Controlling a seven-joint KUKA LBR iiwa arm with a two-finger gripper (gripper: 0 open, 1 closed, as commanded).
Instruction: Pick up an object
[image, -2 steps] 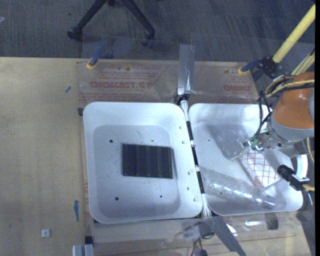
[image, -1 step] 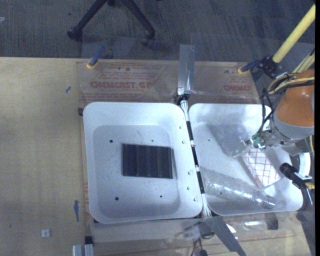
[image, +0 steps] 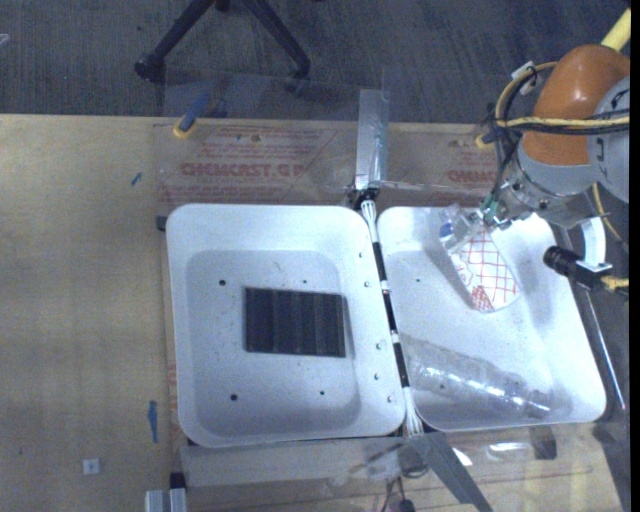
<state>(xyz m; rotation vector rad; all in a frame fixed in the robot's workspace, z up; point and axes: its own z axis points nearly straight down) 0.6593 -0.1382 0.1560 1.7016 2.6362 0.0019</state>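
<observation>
— Bins first: what do we see in them?

— We see a dark ribbed slab (image: 295, 322) lying flat in the middle of the left bin (image: 190, 250). In the right bin (image: 575, 385) we make out a clear plastic bottle (image: 480, 380) on its side near the front wall, and a white pouch with a red grid pattern (image: 487, 270) toward the back.

— And the gripper?

— We place the gripper (image: 487, 212) at the back of the right bin, below the arm's orange band (image: 578, 100). The pouch's upper end reaches right up to it, with a crinkled clear bit (image: 455, 228) just beside.

— Does it hold the pouch?

— We cannot tell; the wrist hides the tips, so wide or narrow is beyond us.
</observation>
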